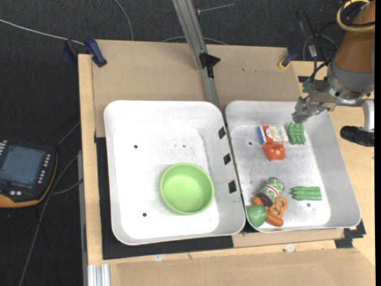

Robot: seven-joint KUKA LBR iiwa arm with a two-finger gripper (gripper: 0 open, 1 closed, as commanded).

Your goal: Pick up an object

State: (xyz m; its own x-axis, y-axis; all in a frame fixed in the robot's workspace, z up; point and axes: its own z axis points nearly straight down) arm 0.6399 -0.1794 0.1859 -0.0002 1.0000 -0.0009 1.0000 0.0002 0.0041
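The right bin (339, 177) holds several small objects. A green ridged piece (297, 133) lies near its far edge, beside a white, blue and red carton (272, 134) and a red block (274, 152). Toward the front are a green bean bundle (306, 192), a small can (272, 190), an orange piece (277, 210) and a green pear-like fruit (256, 215). My gripper (301, 114) hangs just above the far end of the green ridged piece, with nothing visibly held.
In the left bin (137, 130) a light green bowl (187, 187) sits at the front right. A slanted metal post (196, 34) rises behind the bins. A handheld pendant (24, 171) lies off the bench at the left.
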